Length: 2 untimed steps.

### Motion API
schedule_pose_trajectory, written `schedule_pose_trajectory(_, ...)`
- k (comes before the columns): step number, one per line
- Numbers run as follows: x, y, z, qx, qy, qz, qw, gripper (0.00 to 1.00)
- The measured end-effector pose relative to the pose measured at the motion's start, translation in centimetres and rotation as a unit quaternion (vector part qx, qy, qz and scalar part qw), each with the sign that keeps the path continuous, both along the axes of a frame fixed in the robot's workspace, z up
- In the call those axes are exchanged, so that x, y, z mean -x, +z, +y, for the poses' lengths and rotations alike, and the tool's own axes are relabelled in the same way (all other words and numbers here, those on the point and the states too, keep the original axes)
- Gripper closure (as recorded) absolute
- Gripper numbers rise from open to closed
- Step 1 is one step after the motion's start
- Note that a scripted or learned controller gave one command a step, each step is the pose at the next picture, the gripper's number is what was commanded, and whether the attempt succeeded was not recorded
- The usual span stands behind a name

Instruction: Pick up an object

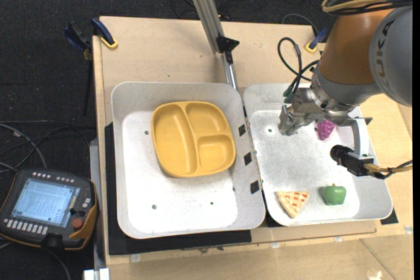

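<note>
Bench: tan wooden top [164, 49] on dark carpet, bearing two shallow white bins side by side.
Fingers: the gripper [289, 125] points down over the upper left part of the right bin [298, 167]; whether its fingers are apart or together cannot be told from this angle, and nothing shows between them.
Nearest object: a purple grape bunch [325, 129] lies just right of the gripper, partly under the wrist, near the bin's back wall.
Other objects in right bin: a pizza slice [292, 201] and a green pepper [334, 194] sit near the front rim, apart from each other and well apart from the gripper.
Open room: the bare middle floor of the right bin lies between the gripper and the front pair.
Left bin: the left bin [131, 141] holds a yellow divided plate [193, 138] toward its back half; its front floor is bare.
Edges: the two bins touch along their inner rims, where black clips [250, 157] sit.
Arm: grey with an orange band [354, 36], it enters from the right, above the right bin's back corner.
Surroundings: a teach pendant [46, 206] lies on the floor at left.
</note>
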State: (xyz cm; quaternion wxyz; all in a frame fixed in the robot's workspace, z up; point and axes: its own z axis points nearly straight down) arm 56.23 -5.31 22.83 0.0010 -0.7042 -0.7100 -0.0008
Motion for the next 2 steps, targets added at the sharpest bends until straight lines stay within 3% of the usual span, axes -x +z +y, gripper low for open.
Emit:
schedule_pose_trajectory(1,0.7,0.5,5.5,0.0002,0.0,0.0,1.0,1.0)
schedule_pose_trajectory(2,3.3,0.8,10.4,0.0002,0.0,0.001,1.0,1.0)
